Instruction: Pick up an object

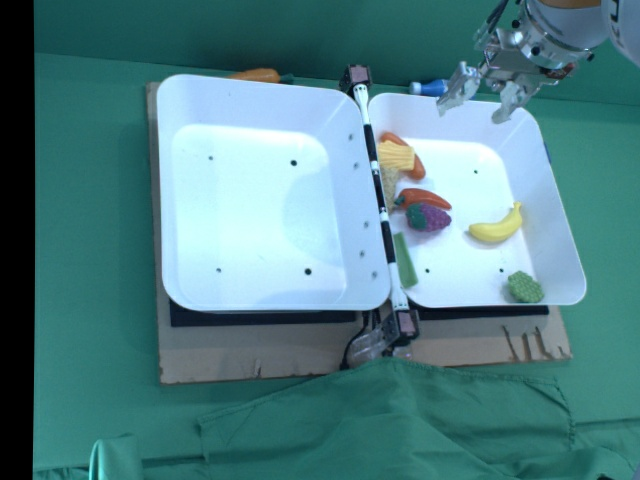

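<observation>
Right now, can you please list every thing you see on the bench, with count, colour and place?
Bins: 2, white, side by side; left bin, right bin.
Banana: 1, yellow, right bin, middle right.
Broccoli-like piece: 1, green, right bin, near corner.
Purple fruit: 1, right bin, left of centre.
Red pepper: 1, just behind the purple fruit.
Orange and yellow pieces: pile, right bin, far left.
Green stick: 1, by the divider.
Claw: 1, grey, open, above the right bin's far edge.

White bins [200, 108], yellow banana [497, 228], green cloth [90, 218]
</observation>
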